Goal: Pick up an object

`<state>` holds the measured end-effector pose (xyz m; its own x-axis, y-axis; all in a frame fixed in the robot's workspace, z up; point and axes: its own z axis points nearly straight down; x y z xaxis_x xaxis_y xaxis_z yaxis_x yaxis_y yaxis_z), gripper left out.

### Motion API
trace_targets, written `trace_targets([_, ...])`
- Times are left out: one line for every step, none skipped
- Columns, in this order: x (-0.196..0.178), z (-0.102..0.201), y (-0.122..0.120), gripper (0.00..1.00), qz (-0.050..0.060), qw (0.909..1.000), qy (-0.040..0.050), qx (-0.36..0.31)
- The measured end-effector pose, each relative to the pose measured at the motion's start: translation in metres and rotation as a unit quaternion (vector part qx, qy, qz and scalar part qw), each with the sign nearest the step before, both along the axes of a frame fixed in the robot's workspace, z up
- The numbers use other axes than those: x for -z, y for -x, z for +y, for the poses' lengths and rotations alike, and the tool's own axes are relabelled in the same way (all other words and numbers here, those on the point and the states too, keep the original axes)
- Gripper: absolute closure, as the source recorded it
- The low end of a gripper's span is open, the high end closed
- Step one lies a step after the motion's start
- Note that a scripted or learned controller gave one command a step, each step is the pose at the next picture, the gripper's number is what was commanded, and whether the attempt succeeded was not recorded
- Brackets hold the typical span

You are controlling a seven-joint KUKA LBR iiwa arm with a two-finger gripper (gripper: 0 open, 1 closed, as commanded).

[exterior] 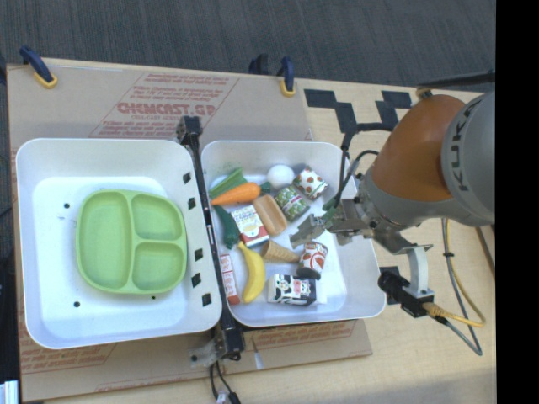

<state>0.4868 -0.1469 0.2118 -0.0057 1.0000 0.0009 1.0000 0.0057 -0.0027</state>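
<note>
The right bin holds several toy foods: a carrot, a white egg, a banana, a hot dog, a small juice carton, an ice cream cone, a black-and-white milk carton, a red-and-white can and a green packet. My gripper hangs low over the bin's right middle, just above the can and beside the cone. Nothing shows between its fingers.
The left bin holds a green divided plate. A black bar with clips runs between the bins. Blue clamps hold the cardboard at the back. My arm covers the right bin's right wall.
</note>
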Motion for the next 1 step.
trace_targets([0.0000,0.0000,0.0000,0.00,0.000,1.0000,0.0000,0.000])
